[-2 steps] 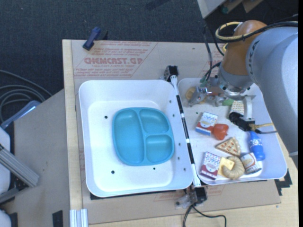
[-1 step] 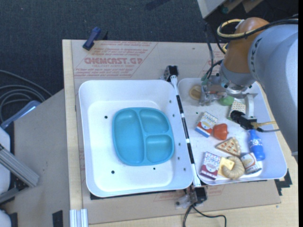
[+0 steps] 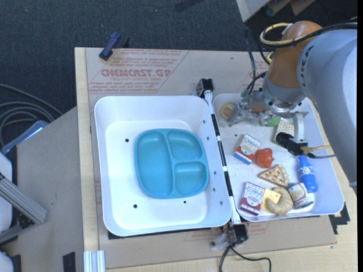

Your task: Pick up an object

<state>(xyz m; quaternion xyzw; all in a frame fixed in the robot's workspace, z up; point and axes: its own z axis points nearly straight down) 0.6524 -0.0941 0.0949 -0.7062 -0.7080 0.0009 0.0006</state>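
My gripper (image 3: 253, 111) hangs low over the far end of the right bin (image 3: 334, 200), under the orange band of the arm. A tan round piece (image 3: 228, 111) lies just left of it, and a small green item (image 3: 274, 120) shows just right of it. A pale cracker (image 3: 285, 127) lies a little nearer. Below the gripper lie a small red, white and blue carton (image 3: 247, 148) and a red tomato (image 3: 264, 157). I see nothing held in the gripper.
The near half of the right bin holds a triangular wafer (image 3: 275, 175), a blue bottle (image 3: 306, 173), a red-white packet (image 3: 252, 198), a yellow cheese piece (image 3: 273, 196), a bagel (image 3: 279, 207) and a small can (image 3: 299, 194). The left bin (image 3: 113, 123) holds a blue divided plate (image 3: 171, 163).
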